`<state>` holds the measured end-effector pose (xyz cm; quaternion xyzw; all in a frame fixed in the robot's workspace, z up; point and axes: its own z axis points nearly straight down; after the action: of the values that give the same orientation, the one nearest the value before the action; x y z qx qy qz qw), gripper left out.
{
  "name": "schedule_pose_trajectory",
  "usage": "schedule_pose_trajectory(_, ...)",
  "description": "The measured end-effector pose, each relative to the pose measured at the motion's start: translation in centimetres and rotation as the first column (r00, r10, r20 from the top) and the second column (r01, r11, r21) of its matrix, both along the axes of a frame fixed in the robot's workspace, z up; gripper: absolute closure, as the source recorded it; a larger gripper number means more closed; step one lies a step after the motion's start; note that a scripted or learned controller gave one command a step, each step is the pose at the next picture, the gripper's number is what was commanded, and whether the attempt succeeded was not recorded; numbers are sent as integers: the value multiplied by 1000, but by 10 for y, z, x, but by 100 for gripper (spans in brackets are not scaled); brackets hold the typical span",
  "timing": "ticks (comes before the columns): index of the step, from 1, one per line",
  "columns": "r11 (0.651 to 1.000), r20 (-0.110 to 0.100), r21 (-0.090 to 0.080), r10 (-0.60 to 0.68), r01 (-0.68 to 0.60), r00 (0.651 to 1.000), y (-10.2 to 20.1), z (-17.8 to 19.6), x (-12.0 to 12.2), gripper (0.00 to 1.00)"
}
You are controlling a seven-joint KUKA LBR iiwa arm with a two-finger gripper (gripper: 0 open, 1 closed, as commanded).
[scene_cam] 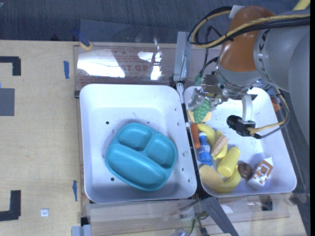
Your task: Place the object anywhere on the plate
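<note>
A blue divided plate (pixel 141 154) lies in the left bin (pixel 93 102), slightly toward its front. My gripper (pixel 201 101) hangs over the back left corner of the right bin (pixel 288 168), close to the wall between the bins. Right beneath it is a small green object with a yellow edge (pixel 201 114); the gripper is directly over it or touching it. Whether the green object is gripped is not visible from this angle. The plate carries nothing.
The right bin holds several toys in a pile: a yellow banana (pixel 207 131), a blue bottle (pixel 204 150), a tan cone (pixel 220 143), a yellow bottle (pixel 228 162), a brown piece (pixel 244 170) and a white-and-orange carton (pixel 261 171). A black cable fitting (pixel 240 124) juts from the wrist.
</note>
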<state>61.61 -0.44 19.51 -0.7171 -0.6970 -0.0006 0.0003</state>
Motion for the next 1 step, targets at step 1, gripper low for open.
schedule_pose_trajectory(1,986,-5,2,169,-169,986,106,-28,-57,100)
